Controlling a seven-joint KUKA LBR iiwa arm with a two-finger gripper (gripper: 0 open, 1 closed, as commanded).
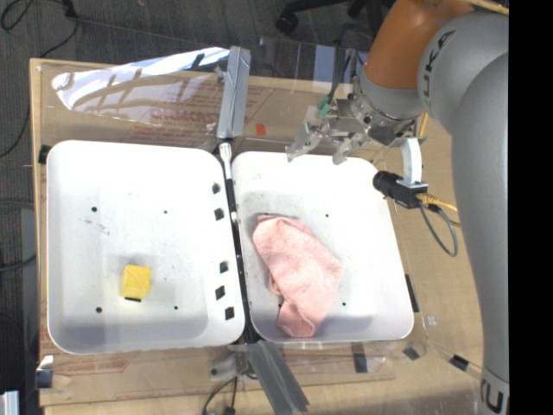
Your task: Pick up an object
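Pink cloth [296, 273] sits crumpled in the right bin [380, 258], lying toward the bin's left and near side, one end close to the near wall. I see a small yellow block [136, 282] in the left bin [78, 197], near the front left area, well apart from the cloth. My gripper [321, 148] hangs over the far edge of the right bin, up by the rim, well away from the cloth and not touching it. Two pale metal fingers [300, 148] point toward the left of the view; they look spread with a visible gap between them, moderately wide, and I see nothing between them. Gripper touches neither object; whether a fingertip touches the bin rim I cannot tell from this angle. Orange band [404, 37] shows above the wrist, with the grey arm [471, 145] coming in from the right and covering part of the bench [130, 85]. A black cable plug with an orange tip [403, 190] hangs beside the wrist over the right bin's far right corner. Clear plastic sheet [138, 80] lies on the bench behind the left bin. A metal divider bar [233, 93] runs between the bins at the far side.
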